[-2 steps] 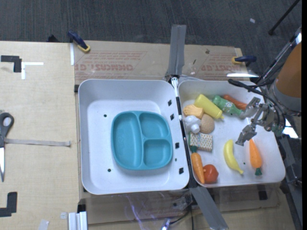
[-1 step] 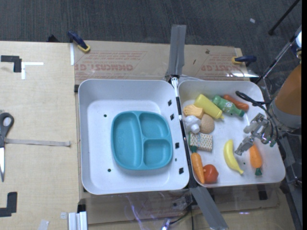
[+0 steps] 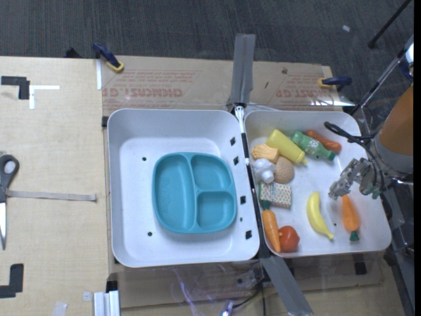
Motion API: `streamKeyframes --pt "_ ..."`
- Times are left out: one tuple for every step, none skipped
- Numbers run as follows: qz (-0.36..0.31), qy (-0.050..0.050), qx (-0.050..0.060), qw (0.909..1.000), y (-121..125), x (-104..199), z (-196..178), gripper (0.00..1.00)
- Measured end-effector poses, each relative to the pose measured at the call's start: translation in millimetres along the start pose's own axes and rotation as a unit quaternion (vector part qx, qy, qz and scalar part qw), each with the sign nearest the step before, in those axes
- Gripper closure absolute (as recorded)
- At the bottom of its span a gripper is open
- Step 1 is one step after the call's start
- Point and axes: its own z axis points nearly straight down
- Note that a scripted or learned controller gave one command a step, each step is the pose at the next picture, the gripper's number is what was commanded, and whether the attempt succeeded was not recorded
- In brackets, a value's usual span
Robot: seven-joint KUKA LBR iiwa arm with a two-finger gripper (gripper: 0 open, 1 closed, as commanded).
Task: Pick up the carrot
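Near the front right corner of the shallow white right-hand bin (image 3: 378,242) lies the orange plastic carrot with a green stalk (image 3: 349,214). The grey two-finger gripper (image 3: 347,178) hovers just behind it, apparently lining up; its grip cannot be told.

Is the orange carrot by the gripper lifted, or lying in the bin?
Lying. The orange carrot rests flat on the right white bin floor, beside the gripper.

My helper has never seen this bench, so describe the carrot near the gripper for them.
Look at the right side of the right white bin, just below the gripper. The carrot lies right of the yellow banana. Its green stub at the near end sets it apart from the orange piece by the bin's left wall.
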Motion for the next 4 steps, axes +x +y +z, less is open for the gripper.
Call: streamKeyframes --pt "0.098 0.001 0.000 0.9952 47 -12 -36 1.00" --pt "0.098 0.001 0.000 0.9952 47 -12 -36 0.00" --pt "0.105 0.001 0.000 0.9944 -25 15 21 0.00" --pt "0.104 -0.001 0.000 0.9946 -24 13 11 1.00"
